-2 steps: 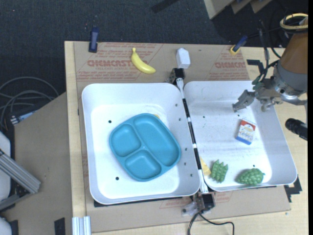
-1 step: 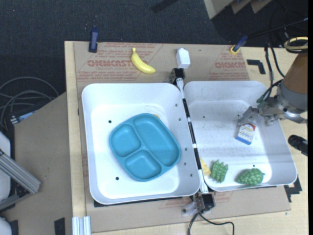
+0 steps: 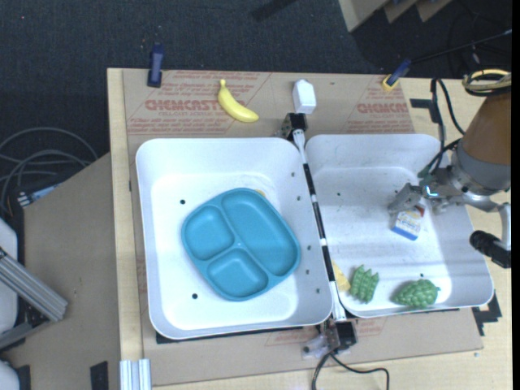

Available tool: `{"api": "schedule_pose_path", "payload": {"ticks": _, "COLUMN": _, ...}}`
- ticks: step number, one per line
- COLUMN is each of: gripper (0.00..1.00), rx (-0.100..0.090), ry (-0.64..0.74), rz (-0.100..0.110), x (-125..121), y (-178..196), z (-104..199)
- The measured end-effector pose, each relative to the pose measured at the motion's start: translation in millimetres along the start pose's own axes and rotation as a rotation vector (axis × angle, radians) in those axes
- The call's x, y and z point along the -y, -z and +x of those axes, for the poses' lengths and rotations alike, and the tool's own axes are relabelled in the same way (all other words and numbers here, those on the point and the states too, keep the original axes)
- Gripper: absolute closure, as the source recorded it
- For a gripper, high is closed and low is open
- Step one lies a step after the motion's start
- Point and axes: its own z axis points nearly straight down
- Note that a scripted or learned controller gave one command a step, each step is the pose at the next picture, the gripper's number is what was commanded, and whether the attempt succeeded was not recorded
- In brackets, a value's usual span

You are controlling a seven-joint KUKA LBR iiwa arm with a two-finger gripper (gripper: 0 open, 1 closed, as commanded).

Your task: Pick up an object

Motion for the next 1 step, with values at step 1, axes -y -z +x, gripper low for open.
{"api": "schedule_pose_path", "payload": {"ticks": 1, "gripper": 0.00, "rx": 0.000, "ry": 0.000, "rz": 0.000, "x": -3.5, "y": -20.3, "z": -0.7}}
